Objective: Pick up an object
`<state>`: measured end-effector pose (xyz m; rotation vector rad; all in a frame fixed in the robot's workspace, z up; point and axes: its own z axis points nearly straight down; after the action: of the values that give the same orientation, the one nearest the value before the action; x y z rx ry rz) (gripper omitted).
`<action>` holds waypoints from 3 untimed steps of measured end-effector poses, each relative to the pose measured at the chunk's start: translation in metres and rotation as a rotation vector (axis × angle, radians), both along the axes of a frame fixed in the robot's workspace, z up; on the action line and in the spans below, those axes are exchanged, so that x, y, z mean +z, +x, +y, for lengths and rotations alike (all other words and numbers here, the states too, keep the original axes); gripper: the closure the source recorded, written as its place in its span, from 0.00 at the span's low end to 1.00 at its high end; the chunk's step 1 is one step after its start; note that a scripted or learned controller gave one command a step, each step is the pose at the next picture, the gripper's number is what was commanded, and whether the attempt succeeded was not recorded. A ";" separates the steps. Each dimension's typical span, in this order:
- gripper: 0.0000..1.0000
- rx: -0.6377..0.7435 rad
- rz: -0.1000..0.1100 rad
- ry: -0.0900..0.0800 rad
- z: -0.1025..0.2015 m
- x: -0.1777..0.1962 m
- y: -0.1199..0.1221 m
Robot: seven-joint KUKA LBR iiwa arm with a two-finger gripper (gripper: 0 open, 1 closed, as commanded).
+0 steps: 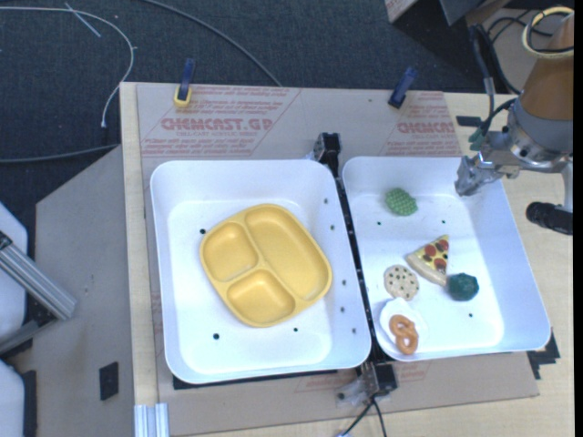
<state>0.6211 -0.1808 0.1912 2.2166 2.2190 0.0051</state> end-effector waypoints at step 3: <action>1.00 0.005 0.008 0.005 0.102 0.060 -0.028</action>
<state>0.5927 -0.0787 0.2517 2.2173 2.2311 0.0018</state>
